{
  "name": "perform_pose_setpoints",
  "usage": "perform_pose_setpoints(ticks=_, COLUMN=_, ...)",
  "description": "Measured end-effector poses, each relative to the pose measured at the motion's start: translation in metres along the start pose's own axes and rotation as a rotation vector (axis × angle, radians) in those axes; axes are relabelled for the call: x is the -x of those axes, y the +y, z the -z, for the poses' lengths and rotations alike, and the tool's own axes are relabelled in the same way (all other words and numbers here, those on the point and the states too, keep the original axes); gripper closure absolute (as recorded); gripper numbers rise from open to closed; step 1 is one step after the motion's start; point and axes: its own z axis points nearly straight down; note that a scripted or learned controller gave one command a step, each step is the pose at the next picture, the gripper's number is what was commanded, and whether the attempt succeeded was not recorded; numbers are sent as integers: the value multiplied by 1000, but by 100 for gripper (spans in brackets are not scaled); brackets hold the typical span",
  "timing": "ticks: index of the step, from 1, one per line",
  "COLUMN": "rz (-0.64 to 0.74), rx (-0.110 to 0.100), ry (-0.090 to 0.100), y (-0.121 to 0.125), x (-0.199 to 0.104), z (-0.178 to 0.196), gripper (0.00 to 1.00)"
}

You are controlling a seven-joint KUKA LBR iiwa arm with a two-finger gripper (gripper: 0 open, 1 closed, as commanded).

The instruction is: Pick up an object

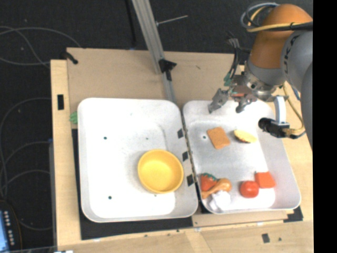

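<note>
The left shallow white bin [105, 125] holds one round yellow plastic bowl [160, 171], standing upright in its lower right quarter, well apart from the arm. The right shallow white bin [276, 157] carries the remaining candidates: at its lower left corner a small cluster of an orange-and-red toy piece with a green tip [213, 184] touching a white lump [221, 200]; further up, a flat tan rectangular biscuit-like block [218, 137]; beside that a pale yellow wedge-shaped slice [245, 136]; and toward the lower right a red round tomato-like ball [249, 188] just beside an orange-red cube [265, 179]. The two-finger gripper [230, 103] hangs over the far rim of the right bin, jaws apart, with nothing between them. Assessment: no object is grasped or lifted; the task stands at the approach stage. Every item lies on its bin floor. The tan block and the yellow slice are nearest the fingers. Descent, closure and lift all remain outstanding.
</note>
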Motion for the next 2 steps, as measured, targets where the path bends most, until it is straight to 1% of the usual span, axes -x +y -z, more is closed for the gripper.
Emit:
perform_pose_setpoints(ticks=1, rz=0, rx=0, ry=-1, y=0, x=0, z=0, gripper=0)
perform_pose_setpoints(ticks=2, rz=-4, rx=-6, ry=-3, y=-6, x=2, z=-62, gripper=0)
